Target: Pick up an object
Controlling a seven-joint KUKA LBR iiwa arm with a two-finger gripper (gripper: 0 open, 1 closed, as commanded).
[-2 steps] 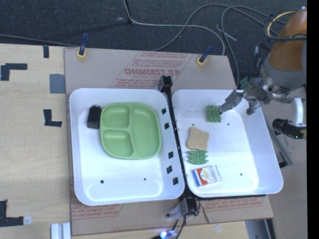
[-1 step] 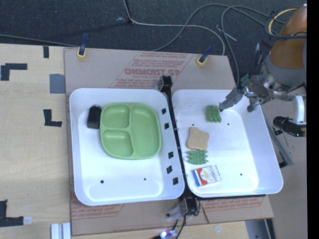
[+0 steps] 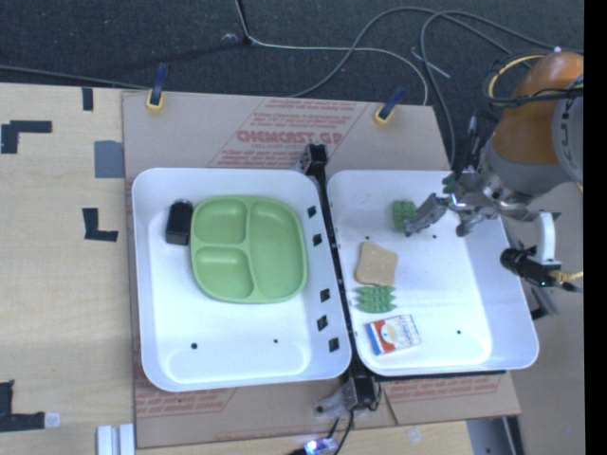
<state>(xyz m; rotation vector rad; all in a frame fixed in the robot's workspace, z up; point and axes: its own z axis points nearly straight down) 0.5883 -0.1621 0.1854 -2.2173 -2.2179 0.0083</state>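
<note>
The green object (image 3: pixel 404 213) sits in the far part of the right bin (image 3: pixel 474 344), touching the gripper (image 3: pixel 418 220); whether the gripper is grasping it, I cannot tell.

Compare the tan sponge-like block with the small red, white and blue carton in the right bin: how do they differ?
The tan sponge-like block is one plain colour; the small red, white and blue carton is printed. The block lies nearer the bin's middle, the carton near its front edge. The block looks thicker and soft-edged, the carton flat and sharp-cornered. Both lie free in the right white bin, apart from the gripper.
</note>
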